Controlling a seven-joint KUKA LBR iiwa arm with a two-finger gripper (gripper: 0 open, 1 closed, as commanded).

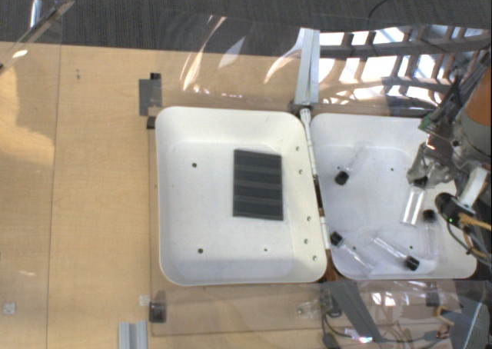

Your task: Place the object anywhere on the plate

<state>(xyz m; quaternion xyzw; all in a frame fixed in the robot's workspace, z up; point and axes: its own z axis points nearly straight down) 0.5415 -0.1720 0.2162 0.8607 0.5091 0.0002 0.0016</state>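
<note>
The left bin (177, 186), well away from the claw (419, 205), carries the dark ribbed plate (257, 184) at its middle, and nothing rests on that plate, so I judge the placing not yet done. The right bin (369, 140) lies under the claw, which hangs over its right half. Clear tubes with black caps lie nearby: one just below the claw (396, 253), one off to its left (344, 173). Whether the claw is open, or grips anything, I cannot tell.
</note>
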